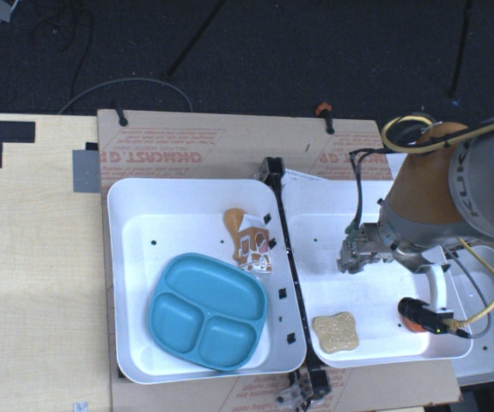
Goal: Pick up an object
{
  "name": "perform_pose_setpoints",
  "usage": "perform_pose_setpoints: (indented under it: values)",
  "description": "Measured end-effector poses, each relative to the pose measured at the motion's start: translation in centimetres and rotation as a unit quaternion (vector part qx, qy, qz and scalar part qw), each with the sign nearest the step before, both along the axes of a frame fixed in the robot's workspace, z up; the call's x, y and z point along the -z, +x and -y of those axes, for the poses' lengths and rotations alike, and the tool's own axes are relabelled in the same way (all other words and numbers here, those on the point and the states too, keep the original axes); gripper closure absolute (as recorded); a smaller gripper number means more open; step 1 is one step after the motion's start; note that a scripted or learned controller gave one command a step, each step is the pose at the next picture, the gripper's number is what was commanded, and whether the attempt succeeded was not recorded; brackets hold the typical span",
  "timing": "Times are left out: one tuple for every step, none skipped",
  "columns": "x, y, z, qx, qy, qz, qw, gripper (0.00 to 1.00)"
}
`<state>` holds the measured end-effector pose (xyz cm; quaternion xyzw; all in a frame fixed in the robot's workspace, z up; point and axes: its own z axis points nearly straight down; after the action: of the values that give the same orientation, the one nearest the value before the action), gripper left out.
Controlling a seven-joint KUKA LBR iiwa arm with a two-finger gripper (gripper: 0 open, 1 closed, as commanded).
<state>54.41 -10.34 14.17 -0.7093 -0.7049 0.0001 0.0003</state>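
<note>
Red print on the cardboard (169, 155) under the bins is upside down and too blurred to read. The arm (427, 196) reaches in from the right, its gripper (354, 257) low over the right bin (315, 230); I cannot tell its grip. A tan biscuit-shaped piece (335, 333) lies at that bin's near left corner.

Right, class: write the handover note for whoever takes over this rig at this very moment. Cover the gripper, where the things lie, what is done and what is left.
Gripper: over the middle of the right bin; whether it is open or shut cannot be told.
Right bin: a tan biscuit-like piece lies near the front wall, apart from the gripper.
Left bin: a blue divided plate, with a patterned packet and an orange-brown piece by its far edge.
Done: nothing is lifted; every object lies in a bin.
Left: pick one object, probably the tan piece as the nearest, then grasp and lift it.
</note>
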Motion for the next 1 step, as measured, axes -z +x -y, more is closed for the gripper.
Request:
perform_pose_setpoints:
  values:
    - [-5.74, -0.86, 0.09, -0.002, -0.0001, 0.001, 1.0, 1.0]
